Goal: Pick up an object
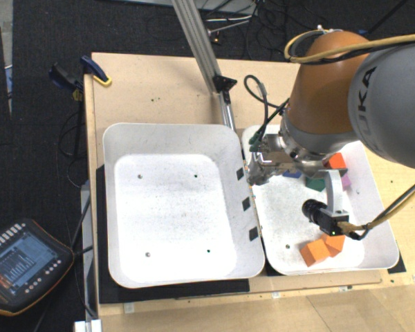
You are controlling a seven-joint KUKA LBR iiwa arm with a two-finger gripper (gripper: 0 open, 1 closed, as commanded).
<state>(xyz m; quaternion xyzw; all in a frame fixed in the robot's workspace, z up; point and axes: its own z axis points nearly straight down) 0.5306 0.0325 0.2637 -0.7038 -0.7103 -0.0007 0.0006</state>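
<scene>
Camera view: nearest to us, at the lower left of the frame, a control pendant (21, 267) lies on the dark floor beside the bench (194, 308). Next, in the lower right corner of the right bin (283, 220), we see an orange block (312, 253) with a smaller orange piece (336, 244) touching its upper right side. Both lie well below and to the right of the gripper (257, 175).

The gripper hangs over the right bin's left edge, close to the rim it shares with the left bin (111, 185). We cannot tell whether it is spread or pressed together, and we see nothing held in it.

To its right, partly under the arm (332, 95), lie a green piece (317, 183), a purple piece (346, 182) and, just above them, a red piece (338, 161).

Farther back, a metal bar (197, 37) slants down toward the bins from the top of the frame, and a blue clamp (90, 70) grips the bench's upper left corner.
</scene>
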